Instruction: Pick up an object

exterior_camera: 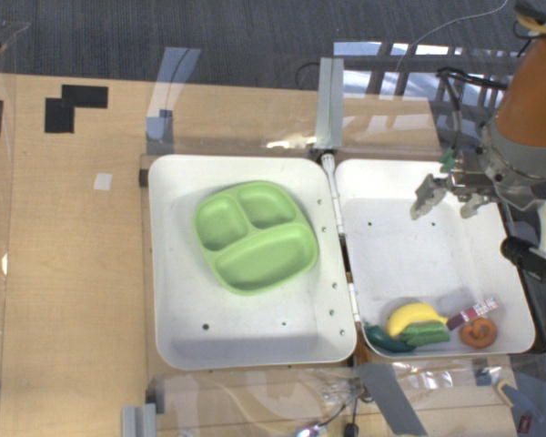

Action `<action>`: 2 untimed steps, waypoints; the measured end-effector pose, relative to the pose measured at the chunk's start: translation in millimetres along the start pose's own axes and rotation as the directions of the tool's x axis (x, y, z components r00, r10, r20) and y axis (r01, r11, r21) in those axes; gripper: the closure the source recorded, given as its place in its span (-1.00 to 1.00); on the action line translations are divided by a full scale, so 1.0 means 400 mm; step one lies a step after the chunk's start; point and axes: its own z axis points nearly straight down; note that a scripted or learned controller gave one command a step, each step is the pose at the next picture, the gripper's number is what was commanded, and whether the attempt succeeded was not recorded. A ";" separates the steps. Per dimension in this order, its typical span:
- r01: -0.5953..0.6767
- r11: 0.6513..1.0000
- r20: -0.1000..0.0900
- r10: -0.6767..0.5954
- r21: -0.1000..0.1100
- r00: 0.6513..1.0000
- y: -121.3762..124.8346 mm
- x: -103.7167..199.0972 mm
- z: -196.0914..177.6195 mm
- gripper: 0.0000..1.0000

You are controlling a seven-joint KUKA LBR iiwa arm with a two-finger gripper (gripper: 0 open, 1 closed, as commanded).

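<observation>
2 white bins sat on worktop; end effector hung spread open, holding nothing, above right bin, well apart from banana.

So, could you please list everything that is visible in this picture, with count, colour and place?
bins: 2, white, side by side on the bench
divided plate: 1, green, in the left bin
banana: 1, yellow, near front edge of the right bin
long green item: 1, dark green, just in front of the banana
small round item: 1, orange, front right corner of the right bin
small block: 1, reddish and white, beside the round item
gripper: 1, grey, open, over the back of the right bin, holding nothing
arm: 1, orange band, at right
</observation>
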 end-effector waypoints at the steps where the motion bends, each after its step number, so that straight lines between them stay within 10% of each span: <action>1: 0.296 0.955 0.000 -0.296 -0.001 0.955 -0.006 0.141 0.145 -1.00; 2: 0.414 0.910 -0.001 -0.414 -0.001 0.910 0.069 0.382 0.227 -1.00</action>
